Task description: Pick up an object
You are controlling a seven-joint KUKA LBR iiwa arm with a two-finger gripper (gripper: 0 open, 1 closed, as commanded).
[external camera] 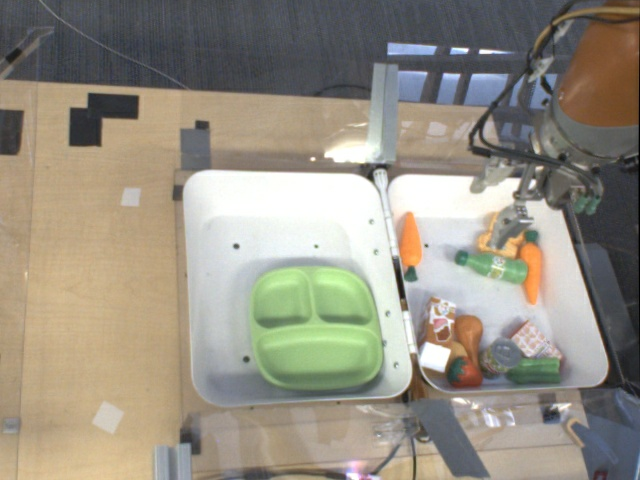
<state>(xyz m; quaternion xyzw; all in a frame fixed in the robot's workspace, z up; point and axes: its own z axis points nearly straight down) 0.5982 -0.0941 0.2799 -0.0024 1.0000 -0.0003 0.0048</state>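
My gripper (514, 220) hangs low over the upper right part of the right bin (440, 200), right at a small yellow-orange toy (495, 238). A green bottle (492, 265) lies on its side just below that toy. An orange carrot (531, 271) lies beside the bottle's right end. Another carrot (410, 240) rests against the bin's left wall. Nothing is seen lifted off the bin floor.
A cluster sits at the right bin's front: a small printed box (440, 318), a brown piece (466, 330), a red tomato (462, 372), a grey can (500, 353), a pink packet (536, 340) and a green vegetable (532, 371). The left bin (230, 228) holds a green divided plate (315, 326).
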